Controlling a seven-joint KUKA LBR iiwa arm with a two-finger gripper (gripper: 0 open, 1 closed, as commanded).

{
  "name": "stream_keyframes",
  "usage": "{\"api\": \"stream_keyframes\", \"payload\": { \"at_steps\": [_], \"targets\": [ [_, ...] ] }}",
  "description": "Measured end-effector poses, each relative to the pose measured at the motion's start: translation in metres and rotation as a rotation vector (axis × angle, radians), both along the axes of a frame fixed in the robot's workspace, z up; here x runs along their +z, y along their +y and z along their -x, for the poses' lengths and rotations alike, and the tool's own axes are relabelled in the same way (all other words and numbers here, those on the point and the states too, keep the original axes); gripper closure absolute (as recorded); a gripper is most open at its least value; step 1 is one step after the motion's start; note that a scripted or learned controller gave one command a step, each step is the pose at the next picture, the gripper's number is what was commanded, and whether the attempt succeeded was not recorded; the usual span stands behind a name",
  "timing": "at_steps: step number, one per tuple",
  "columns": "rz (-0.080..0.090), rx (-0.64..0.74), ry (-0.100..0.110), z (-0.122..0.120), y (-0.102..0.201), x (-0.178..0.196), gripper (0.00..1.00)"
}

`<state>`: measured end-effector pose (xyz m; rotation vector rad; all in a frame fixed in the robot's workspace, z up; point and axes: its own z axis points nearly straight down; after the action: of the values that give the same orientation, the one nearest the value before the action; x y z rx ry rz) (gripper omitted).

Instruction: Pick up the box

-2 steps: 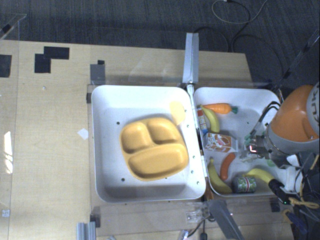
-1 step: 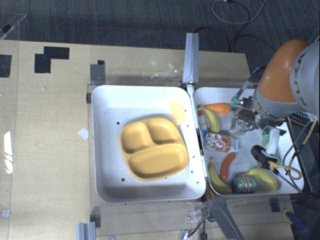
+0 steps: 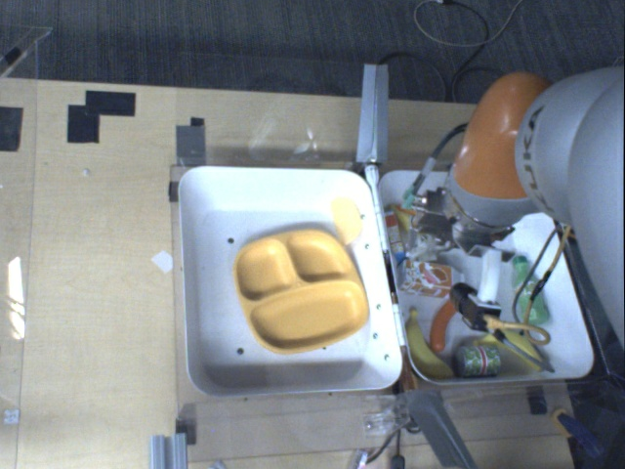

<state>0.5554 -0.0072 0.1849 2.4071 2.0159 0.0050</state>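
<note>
White and red print covers the small box (image 3: pixel 427 279). It lies in the right bin (image 3: pixel 578 358), close to the wall next to the left bin. The print is blurry, so the words and pictures on it are hard to read. Its top part is mixed up with other small things, and I cannot tell where the box ends.

Just above the box is the gripper (image 3: pixel 430 218). It is low in the bin, in a dark jumble of wires and little parts. I cannot tell how wide the gripper is, or if it touches the box. Nothing can be seen held in it.

Below the box lies a yellow banana (image 3: pixel 426 346), beside the same wall. A long red thing (image 3: pixel 442 325) lies next to the banana; I cannot tell what it is. A green can (image 3: pixel 478 360) lies on its side near the bin's bottom edge. A tool with yellow handles (image 3: pixel 516 335) is just above the can, and its dark head (image 3: pixel 467 303) points toward the box. A white bottle (image 3: pixel 488 277) and a green bottle (image 3: pixel 530 299) are to the right of the box. The green one is partly behind a thin cable.

The big grey arm (image 3: pixel 576 135) with its orange band (image 3: pixel 493 140) hides the top of the right bin. The arm is cut off at the side of the view.

The left bin (image 3: pixel 193 262) holds a yellow tray (image 3: pixel 301 288) with three parts. A pale yellow patch (image 3: pixel 346 219) sits near its top right corner, too blurry to name.
</note>
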Motion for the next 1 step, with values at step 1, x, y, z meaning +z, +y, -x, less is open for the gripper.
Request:
{"api": "stream_keyframes", "payload": {
  "at_steps": [1],
  "targets": [
    [0.0, -0.143, -0.008, 0.0652, -0.0794, -0.0949, 1.0]
  ]
}}
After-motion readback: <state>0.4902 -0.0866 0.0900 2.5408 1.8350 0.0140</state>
